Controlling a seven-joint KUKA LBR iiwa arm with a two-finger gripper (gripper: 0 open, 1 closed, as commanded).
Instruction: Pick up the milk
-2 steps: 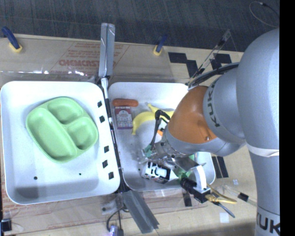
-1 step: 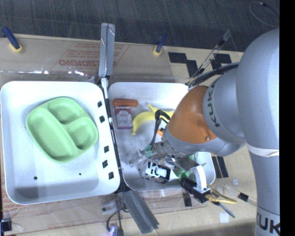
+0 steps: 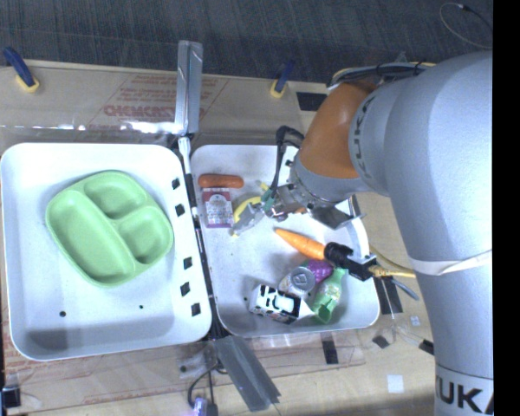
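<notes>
The milk (image 3: 275, 302) is a small carton with black and white patches, lying on its side at the front edge of the right bin (image 3: 243, 258). My gripper (image 3: 256, 211) hangs over the back half of that bin, right by a yellow banana (image 3: 245, 208). It is well behind the milk and apart from it. The grey arm with its orange band reaches in from the right and hides the bin's right back corner.
An orange carrot (image 3: 300, 243) lies mid-bin. A metal can (image 3: 301, 280), a purple item (image 3: 320, 272) and a green bottle (image 3: 328, 297) crowd the milk's right side. A sausage (image 3: 220, 181) and a red packet (image 3: 217, 208) lie at the back left. The left bin holds a green divided plate (image 3: 110, 225).
</notes>
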